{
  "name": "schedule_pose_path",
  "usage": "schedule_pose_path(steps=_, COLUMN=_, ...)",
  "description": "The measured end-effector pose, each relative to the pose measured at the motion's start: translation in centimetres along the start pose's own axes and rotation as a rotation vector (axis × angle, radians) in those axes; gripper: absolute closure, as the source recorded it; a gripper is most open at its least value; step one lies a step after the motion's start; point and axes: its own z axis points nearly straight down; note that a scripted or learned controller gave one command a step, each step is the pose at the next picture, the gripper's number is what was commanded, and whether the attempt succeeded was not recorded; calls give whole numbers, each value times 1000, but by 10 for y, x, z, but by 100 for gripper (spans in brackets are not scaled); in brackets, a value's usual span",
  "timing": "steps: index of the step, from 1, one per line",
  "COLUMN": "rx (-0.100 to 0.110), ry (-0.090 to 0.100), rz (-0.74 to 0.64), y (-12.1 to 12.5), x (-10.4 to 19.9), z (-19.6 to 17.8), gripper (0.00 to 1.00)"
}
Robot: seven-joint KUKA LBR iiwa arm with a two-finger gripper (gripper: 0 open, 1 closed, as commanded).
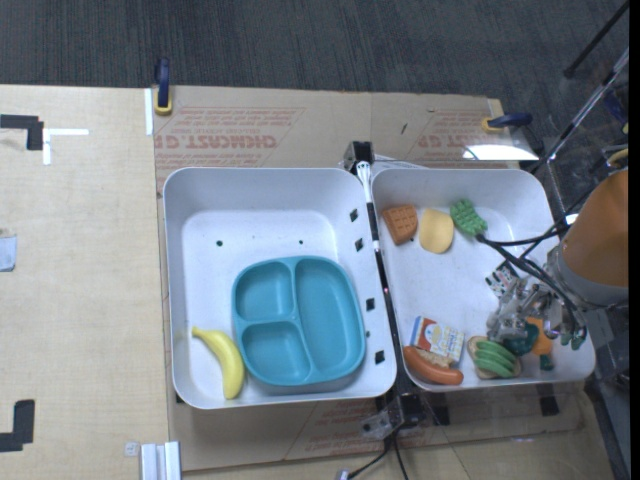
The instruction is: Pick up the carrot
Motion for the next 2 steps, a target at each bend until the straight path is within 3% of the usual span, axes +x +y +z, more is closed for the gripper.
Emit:
schedule_pose_path(steps=1, rx=-2, ry=-8, rz=7, y=1, x=-3, z=-10, gripper=100)
schedule_pose_path(steps=2, rx=-1, ry=9, rz=38, y=49, x=-1, z=-27, gripper=100)
